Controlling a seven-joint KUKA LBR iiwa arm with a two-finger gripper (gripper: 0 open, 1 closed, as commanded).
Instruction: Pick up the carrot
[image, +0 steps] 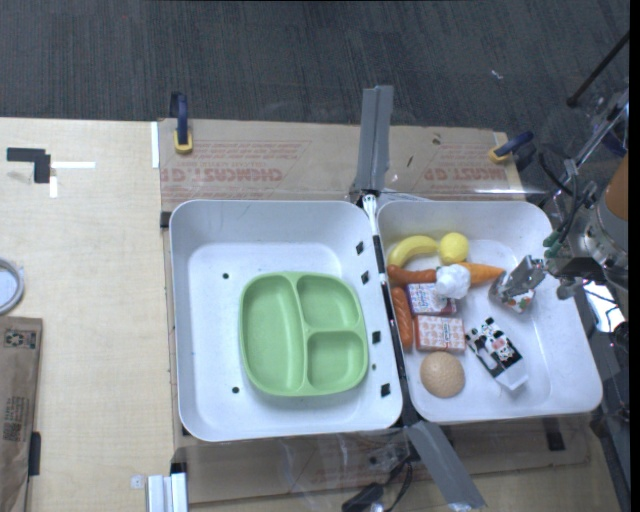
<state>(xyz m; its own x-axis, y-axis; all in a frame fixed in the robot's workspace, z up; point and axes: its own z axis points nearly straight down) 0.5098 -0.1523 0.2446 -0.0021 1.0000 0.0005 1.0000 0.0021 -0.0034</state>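
The carrot (478, 270) lies in the right bin (560, 395), running sideways behind a white ball (453, 280), near a banana (414, 249) and a lemon (454, 245). The gripper (518, 287) hangs just right of its tip, apart from it; whether it is open or closed cannot be told. The left bin (200, 330) holds a green tray (303, 333).

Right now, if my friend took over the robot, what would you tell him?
Gripper: over the right bin, near its right side, holding nothing that I can see.
Carrot: lying in the right bin, partly under a white ball, next to the banana and lemon. Its free tip points toward the gripper.
Green plate: in the left bin.
Done: nothing yet, the carrot is not picked up.
Left: reach to the carrot, grab it, lift it.
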